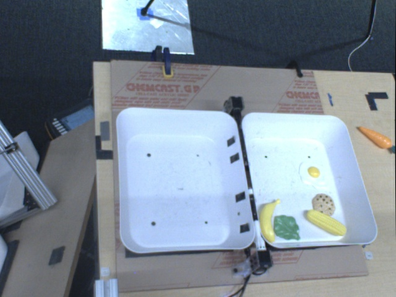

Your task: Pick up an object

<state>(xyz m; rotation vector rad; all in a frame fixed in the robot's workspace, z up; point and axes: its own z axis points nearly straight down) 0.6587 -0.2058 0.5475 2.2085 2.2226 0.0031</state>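
Toy food clustered in the right bin [346,166], gripper state untellable.
You'd best pinch the light, stiff corn cob [326,222] across its middle; likely slippery.

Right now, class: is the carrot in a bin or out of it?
Out. The carrot lies on the bench, beyond the right bin's rim, apart from it.

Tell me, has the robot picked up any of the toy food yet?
Not yet, it looks like. Nothing looks done: the banana, green leafy piece, corn cob, cookie and fried egg all lie in the right bin. A carrot rests on the bench outside it. Nothing is being lifted right now. Everything is left: reaching in, grabbing one toy and raising it.
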